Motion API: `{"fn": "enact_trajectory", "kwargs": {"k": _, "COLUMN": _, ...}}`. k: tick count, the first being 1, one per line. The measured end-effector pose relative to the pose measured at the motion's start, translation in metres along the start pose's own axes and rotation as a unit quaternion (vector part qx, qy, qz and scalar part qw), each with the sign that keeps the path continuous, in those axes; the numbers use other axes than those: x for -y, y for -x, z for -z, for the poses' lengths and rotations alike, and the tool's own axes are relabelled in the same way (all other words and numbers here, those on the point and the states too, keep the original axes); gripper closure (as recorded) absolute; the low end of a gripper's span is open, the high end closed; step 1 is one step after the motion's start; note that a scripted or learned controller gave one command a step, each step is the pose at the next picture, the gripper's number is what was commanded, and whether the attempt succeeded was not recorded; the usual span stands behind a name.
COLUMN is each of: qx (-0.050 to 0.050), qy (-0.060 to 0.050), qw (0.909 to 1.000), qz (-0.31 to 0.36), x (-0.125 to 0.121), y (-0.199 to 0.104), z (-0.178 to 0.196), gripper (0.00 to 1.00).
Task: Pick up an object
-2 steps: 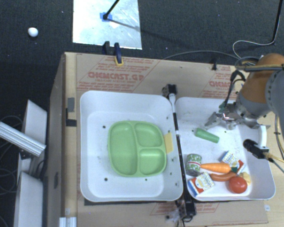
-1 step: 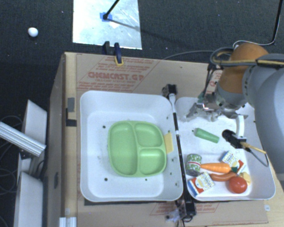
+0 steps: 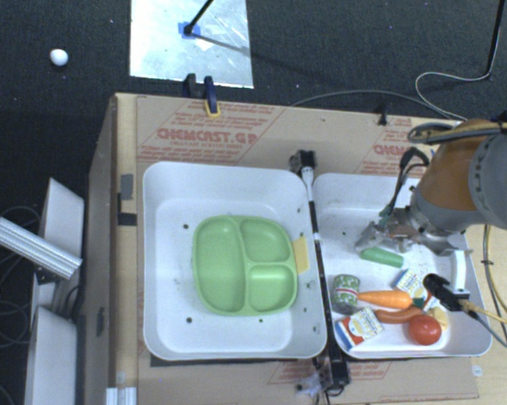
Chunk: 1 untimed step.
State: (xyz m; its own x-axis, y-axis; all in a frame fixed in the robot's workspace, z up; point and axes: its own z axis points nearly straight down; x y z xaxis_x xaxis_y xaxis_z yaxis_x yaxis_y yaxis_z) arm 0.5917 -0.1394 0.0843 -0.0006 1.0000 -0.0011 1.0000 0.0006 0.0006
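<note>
"CHEMCAST GP" in red on the brown board (image 3: 208, 137) behind the bins.

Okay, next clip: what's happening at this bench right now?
A single grey-and-orange arm reaches in from the right over the right-hand bin. Its claw is down low in that bin, just above a green oblong piece; whether it actually grips anything can't be told from here. The rest of the toy food, including a carrot, a tomato and a small can, sits clustered at the bin's near end. The left bin holds a green divided plate.
</note>
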Motion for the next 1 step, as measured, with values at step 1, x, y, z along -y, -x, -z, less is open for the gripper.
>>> {"fn": "enact_trajectory", "kwargs": {"k": 1, "qx": 0.000, "qy": 0.002, "qw": 1.0000, "qz": 0.002, "x": -0.0641, "y": 0.0283, "z": 0.0010, "gripper": 0.00}}
